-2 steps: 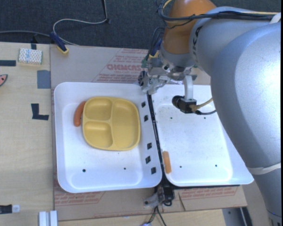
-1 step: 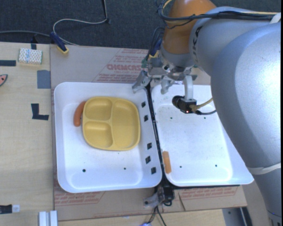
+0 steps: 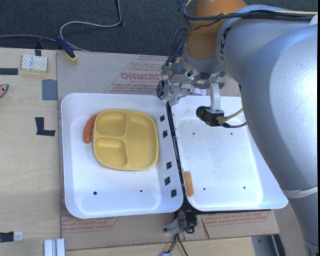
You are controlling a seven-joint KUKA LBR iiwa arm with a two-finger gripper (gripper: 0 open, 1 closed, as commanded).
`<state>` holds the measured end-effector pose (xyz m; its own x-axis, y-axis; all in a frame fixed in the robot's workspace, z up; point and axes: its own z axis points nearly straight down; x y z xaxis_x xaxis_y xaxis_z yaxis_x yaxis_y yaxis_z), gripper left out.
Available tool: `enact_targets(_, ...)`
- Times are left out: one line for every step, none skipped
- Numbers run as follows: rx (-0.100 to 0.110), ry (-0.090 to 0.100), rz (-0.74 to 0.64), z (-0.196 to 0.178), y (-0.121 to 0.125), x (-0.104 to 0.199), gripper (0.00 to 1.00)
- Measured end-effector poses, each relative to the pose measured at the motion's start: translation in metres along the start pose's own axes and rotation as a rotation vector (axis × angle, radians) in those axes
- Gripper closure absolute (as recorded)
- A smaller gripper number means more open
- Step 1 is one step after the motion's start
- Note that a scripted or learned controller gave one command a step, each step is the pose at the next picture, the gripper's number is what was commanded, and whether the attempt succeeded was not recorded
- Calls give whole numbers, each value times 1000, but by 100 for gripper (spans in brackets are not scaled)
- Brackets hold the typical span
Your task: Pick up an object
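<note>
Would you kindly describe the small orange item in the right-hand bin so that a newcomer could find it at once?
Start at the right bin. Follow its left wall toward the near corner: the orange carrot-like piece lies there. Unlike the orange sausage-like piece in the left bin, it has no yellow divided plate beside it.

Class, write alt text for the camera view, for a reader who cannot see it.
A grey robot arm with an orange band reaches in from the right, its gripper over the far edge where two shallow white bins meet. The left bin holds a yellow divided plate with an orange sausage beside it; the right bin holds a small orange piece.
</note>
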<state>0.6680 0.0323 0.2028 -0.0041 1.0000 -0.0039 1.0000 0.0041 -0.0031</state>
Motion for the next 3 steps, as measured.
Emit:
enact_targets(0,-1,0,0,0,0,0)
enact_targets(-1,1,4,19,0,-27,0)
enact_targets(0,1,2,10,0,-27,100)
